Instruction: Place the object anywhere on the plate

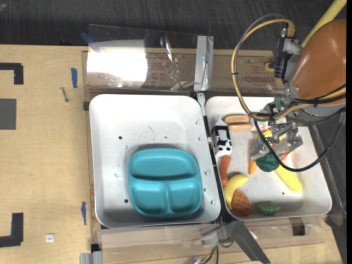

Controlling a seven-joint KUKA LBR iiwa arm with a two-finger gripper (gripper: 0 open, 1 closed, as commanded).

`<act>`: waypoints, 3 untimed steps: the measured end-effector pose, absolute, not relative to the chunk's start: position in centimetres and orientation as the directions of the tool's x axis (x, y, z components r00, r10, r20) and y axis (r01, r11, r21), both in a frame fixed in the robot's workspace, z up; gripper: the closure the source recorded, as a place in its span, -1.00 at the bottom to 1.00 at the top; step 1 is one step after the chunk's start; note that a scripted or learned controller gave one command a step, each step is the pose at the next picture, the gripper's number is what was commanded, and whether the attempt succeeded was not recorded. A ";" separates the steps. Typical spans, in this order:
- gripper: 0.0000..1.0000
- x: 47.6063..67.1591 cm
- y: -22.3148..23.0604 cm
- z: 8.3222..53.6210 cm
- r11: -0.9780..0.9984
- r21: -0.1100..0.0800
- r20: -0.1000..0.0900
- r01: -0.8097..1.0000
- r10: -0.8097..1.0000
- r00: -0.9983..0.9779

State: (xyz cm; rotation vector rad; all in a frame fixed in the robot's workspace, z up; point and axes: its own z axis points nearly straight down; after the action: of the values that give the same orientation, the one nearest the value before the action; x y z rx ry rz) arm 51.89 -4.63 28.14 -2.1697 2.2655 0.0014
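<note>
We start at the near edge of the right bin [322,202]: a small green piece [267,208] and a waffle-cone toy [240,201] with a yellow lump [235,182] sit below and to the left of the claw [273,146]. The teal plate [164,181], three compartments, lies in the left bin [104,147], well to the claw's left, and we see nothing on it. So the placing is not done; as we judge it, the whole carry across the divider is left.

The claw hangs low over the right bin amid cables. A dark teal rounded object [268,163] sits directly under its tip, touching or nearly so; we take that as the likely task object, not certain. Whether it is between the claw's two halves we cannot tell, nor whether they stand apart or together: the metal parts and wires hide that.

Just beside it: a yellow banana-like piece [290,180] to the claw's lower right, an orange carrot-like piece [224,167] to its left. Farther up-left, a black-and-white toy [221,139] and a hot-dog shape [237,122] near the bin's far rim.
</note>
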 end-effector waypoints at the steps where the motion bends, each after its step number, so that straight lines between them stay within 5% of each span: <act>1: 1.00 49.5 -5.5 24.1 -0.198 -0.001 -0.002 -0.980 -0.980 0.198; 2: 1.00 50.8 4.9 22.6 -0.230 -0.002 -0.006 -0.973 -0.973 0.230; 3: 1.00 48.4 3.7 18.4 -0.721 0.001 -0.003 -0.693 -0.693 0.721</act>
State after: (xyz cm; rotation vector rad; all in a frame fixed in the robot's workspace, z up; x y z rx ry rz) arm 48.36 3.73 18.38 -2.9133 1.1738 0.0050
